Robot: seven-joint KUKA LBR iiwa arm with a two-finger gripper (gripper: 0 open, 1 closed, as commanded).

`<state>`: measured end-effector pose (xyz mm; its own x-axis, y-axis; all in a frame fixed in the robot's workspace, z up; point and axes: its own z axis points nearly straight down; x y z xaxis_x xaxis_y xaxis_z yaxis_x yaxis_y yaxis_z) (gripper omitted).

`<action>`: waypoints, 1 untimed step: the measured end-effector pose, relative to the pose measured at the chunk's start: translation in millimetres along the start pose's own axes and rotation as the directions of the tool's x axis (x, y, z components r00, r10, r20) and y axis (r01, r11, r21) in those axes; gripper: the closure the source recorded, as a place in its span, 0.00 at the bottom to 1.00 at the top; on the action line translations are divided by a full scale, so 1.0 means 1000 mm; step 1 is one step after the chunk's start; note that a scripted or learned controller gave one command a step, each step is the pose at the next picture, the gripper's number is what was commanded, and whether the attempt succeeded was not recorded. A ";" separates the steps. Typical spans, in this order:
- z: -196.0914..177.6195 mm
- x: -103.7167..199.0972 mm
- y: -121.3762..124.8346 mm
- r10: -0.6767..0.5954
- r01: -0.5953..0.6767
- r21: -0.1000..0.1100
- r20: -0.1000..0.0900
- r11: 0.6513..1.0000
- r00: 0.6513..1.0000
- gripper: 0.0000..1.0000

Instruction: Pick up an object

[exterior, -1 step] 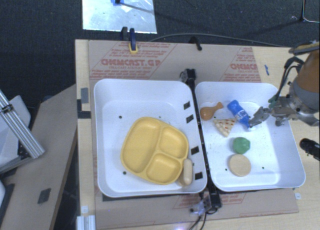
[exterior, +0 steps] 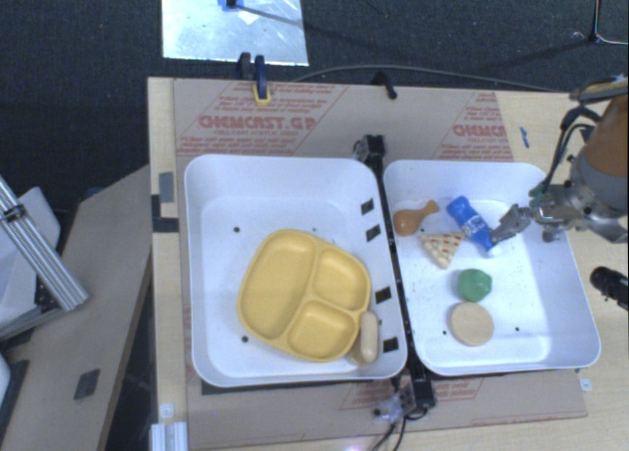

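Observation:
The right bin [exterior: 580, 336] holds several small items: a brown toy drumstick [exterior: 415, 216], a blue can [exterior: 470, 223], a tan wedge like a pizza slice [exterior: 442, 247], a green ball [exterior: 475, 285] and a round tan disc [exterior: 472, 324]. My gripper [exterior: 527, 227] hangs over the right side of that bin, just right of the blue can and apart from it. Its fingers are spread open and nothing sits between them. The arm's grey wrist [exterior: 600, 194] comes in from the right edge.
The left bin [exterior: 211, 243] carries a yellow divided plate [exterior: 305, 294], and a pale bread-like roll [exterior: 368, 337] lies at the plate's lower right corner. Black clips line the ridge between the bins [exterior: 385, 243]. Cables run along the back of the bench.

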<state>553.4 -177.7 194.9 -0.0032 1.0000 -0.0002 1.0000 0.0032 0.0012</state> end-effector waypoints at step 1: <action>0.047 -0.006 0.007 0.001 -0.001 0.003 0.000 1.000 1.000 0.00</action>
<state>560.2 -183.3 148.3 -0.0019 1.0000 -0.0002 1.0000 0.0019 -0.0014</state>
